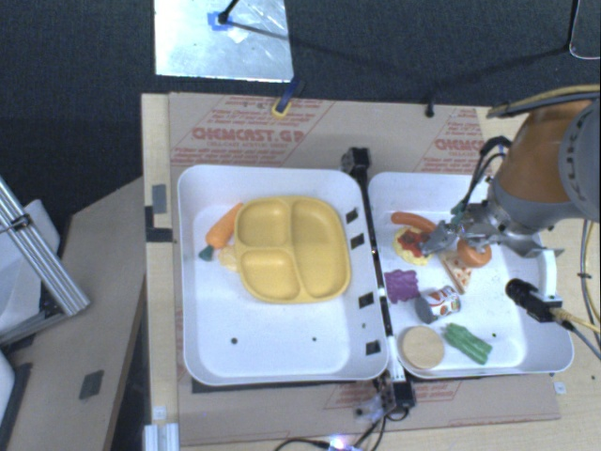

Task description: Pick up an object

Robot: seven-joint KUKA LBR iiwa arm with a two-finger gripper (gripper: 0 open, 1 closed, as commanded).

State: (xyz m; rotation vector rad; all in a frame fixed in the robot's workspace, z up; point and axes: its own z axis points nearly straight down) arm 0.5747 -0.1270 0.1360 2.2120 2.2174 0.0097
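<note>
Camera view: end effector [441, 241] low in right bin [535, 346], grip state cannot be told, beside toy pizza slice [410, 246] and hot dog [413, 221]. Nearby: purple grapes [402, 285], green item [467, 342]. Left bin [202, 346]: yellow tray [286, 250], carrot [223, 226].

The bench [413, 125] bears the left bin [202, 280] and right bin [526, 341] side by side.

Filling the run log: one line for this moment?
arm: over right bin | gripper: low beside hot dog | carrot: left bin beside yellow tray | lifted: nothing seen
</note>
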